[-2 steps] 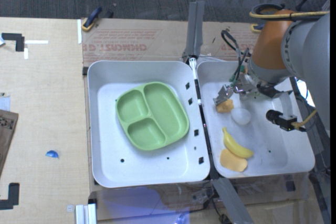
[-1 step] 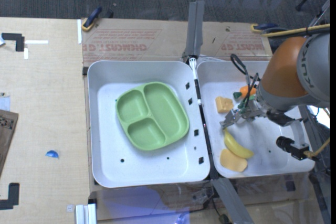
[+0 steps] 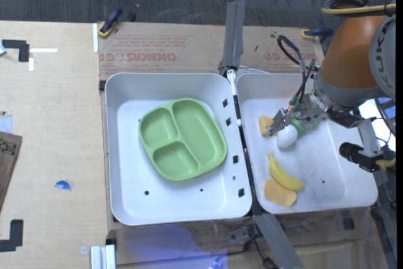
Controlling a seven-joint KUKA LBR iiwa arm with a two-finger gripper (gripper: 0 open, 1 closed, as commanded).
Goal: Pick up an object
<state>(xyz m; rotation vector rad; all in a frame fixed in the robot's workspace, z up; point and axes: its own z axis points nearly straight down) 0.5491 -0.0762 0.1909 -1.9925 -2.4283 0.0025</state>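
Your gripper (image 3: 281, 126) sits low in the right bin (image 3: 327, 189), right over a white object (image 3: 286, 137) — I cannot tell whether the fingers are closed on it. Nothing looks lifted yet — the banana (image 3: 283, 174) lies nearer, untouched.

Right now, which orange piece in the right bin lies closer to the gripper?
The upper orange piece, just left of the gripper; the other orange piece lies under the banana.

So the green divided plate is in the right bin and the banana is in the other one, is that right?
Not quite. The camera view shows the green divided plate in the left bin; the banana is in the other one, the right bin.
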